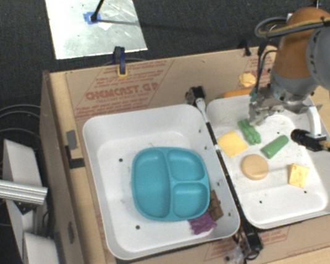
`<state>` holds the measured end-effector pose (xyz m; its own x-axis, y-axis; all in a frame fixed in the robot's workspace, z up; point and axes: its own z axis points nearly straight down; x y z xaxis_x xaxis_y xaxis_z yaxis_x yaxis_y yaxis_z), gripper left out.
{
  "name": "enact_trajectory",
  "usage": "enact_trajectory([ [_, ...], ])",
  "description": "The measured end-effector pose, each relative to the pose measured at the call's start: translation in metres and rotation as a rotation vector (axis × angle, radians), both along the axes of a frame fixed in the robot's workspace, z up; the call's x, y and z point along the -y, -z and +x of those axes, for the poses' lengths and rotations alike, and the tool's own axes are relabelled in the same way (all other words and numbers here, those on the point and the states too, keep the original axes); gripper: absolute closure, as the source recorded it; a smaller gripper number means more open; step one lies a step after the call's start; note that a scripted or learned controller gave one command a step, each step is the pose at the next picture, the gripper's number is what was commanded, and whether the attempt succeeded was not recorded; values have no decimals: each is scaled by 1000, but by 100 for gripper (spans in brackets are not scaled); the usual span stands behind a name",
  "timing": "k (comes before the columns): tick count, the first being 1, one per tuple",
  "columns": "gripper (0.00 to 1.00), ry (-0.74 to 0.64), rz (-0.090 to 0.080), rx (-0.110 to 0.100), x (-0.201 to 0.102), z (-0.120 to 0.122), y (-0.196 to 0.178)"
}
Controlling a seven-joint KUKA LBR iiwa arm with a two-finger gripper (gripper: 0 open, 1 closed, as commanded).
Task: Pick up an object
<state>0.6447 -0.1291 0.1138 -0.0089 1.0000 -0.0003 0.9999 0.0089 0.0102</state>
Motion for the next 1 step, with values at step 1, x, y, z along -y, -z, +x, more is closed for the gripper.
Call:
enact_trajectory([
  [1, 0, 0, 0, -1, 0, 0, 0],
])
